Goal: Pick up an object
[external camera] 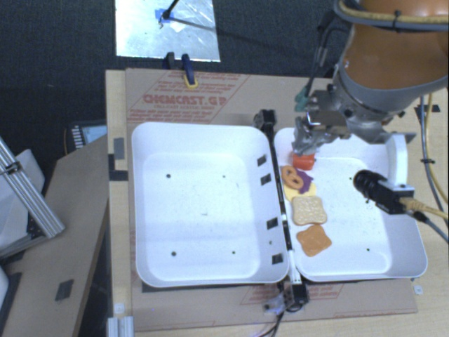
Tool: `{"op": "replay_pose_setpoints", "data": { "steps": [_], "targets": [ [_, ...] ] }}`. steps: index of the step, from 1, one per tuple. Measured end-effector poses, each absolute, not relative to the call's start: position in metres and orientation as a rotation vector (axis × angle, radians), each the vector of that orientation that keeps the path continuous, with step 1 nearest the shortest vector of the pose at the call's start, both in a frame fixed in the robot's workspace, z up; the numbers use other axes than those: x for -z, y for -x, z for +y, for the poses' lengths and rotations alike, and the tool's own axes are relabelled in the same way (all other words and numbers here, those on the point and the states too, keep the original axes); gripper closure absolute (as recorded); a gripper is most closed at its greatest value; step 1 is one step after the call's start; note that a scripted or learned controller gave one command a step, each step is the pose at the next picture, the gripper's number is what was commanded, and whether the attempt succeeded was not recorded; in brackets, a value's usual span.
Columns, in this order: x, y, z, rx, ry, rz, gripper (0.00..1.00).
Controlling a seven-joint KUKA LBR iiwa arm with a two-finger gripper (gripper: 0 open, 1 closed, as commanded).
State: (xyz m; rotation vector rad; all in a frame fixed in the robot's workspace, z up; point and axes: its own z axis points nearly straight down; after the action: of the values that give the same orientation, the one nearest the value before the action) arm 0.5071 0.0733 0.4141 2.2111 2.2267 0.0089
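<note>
Step in hand looks like the grab itself: pincer (306, 148) is down in the right bin (393, 262), upper left part of it, right over a small red-orange block (304, 162). Block sits just under the tips, touching or nearly so, near the divider (275, 188) btwn the two bins. Can't tell if the pincer is open or closed on it; tips are dark and blur into the wrist, so no claim it's holding anything yet.

Other stuff in the right bin, in a loose column running down from the block: purple piece (295, 178) on a pale yellow one (306, 187), then a tan cracker-like square (309, 210), then an orange toast-shaped piece (313, 240) lower down. All close to the bin's left wall. Left bin (147, 258) is at centre-left of frame.

Next move, my guess: close firmly on the block, then lift straight up w/o dragging it into the purple piece just below. Block is small and close to the wall, so a slip or a nudge sideways is the likely way to fail.

Arm pose: arm (393, 41) comes in from the upper right of frame, big orange band at top, wrist bent down and toward the left, pincer pointing roughly down into the bin. Black cylinder part (375, 187) sticks out at centre-right over the bin, cable trailing off right.
</note>
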Motion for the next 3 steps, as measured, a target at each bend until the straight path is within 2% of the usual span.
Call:
{"op": "replay_pose_setpoints", "data": {
  "steps": [1,2,3],
  "targets": [
    [-0.440,-0.493,0.149,-0.008,-2.210,2.232,1.00],
    [-0.516,-0.486,0.157,-0.012,-2.213,2.226,1.00],
    [-0.508,-0.486,0.210,-0.004,-2.212,2.231,1.00]
  ]
}}
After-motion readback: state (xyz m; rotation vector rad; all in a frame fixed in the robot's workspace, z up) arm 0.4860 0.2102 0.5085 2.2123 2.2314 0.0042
